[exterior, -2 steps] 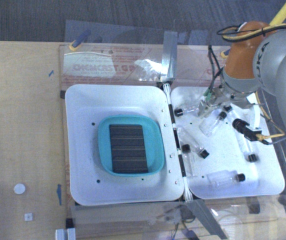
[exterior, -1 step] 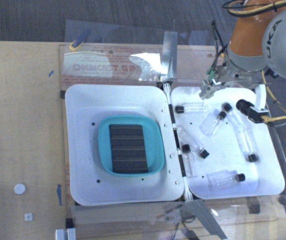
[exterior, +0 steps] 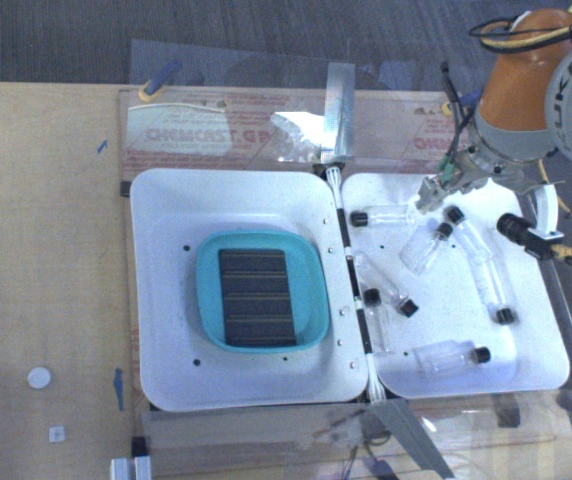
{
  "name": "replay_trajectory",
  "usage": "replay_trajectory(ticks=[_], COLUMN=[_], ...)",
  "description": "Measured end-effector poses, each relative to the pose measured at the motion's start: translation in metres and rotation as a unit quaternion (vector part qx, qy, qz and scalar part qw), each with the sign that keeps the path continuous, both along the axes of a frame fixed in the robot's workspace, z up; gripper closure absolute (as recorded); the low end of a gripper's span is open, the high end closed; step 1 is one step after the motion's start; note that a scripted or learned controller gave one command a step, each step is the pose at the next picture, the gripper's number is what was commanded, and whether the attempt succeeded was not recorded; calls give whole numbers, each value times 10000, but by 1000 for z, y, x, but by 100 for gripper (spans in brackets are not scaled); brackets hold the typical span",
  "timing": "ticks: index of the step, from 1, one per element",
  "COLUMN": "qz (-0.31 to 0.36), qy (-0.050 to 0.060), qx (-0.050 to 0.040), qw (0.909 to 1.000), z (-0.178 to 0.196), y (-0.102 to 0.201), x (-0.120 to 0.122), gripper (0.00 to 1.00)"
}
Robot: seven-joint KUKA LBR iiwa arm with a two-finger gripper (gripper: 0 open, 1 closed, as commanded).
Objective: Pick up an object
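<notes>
In the right bin (exterior: 536,368), right half of the frame: several small clear vials with black caps, scattered and mostly apart, one (exterior: 453,354) lying near the bottom edge, another (exterior: 425,249) near the middle. Probably light, stiff, smooth and slippery, perhaps breakable; likely best pinched across the middle of the body, away from the cap. At upper right, gripper (exterior: 436,190) poised above the bin's top edge, close to a vial (exterior: 384,216); width of its opening impossible to tell, nothing seen between its tips. Transparent bodies hard to trace against white; arm cut off at the frame's right edge. In the left bin (exterior: 156,268), a teal tray (exterior: 209,298) with a dark grooved block (exterior: 256,297).
</notes>
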State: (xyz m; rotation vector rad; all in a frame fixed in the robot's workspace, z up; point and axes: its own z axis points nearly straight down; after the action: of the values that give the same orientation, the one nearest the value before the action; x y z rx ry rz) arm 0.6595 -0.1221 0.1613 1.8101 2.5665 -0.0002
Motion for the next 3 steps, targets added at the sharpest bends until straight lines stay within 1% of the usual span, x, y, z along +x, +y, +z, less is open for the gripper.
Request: replay_trajectory(ticks=[1, 2, 3], qz=[0, 402, 398], qy=[-2, -26, -68], qx=[0, -5, -6], qw=[10000, 9992, 9992], z=[0, -74, -61], y=[0, -30, -30], x=[0, -5, -3], gripper=[0, 0, 100])
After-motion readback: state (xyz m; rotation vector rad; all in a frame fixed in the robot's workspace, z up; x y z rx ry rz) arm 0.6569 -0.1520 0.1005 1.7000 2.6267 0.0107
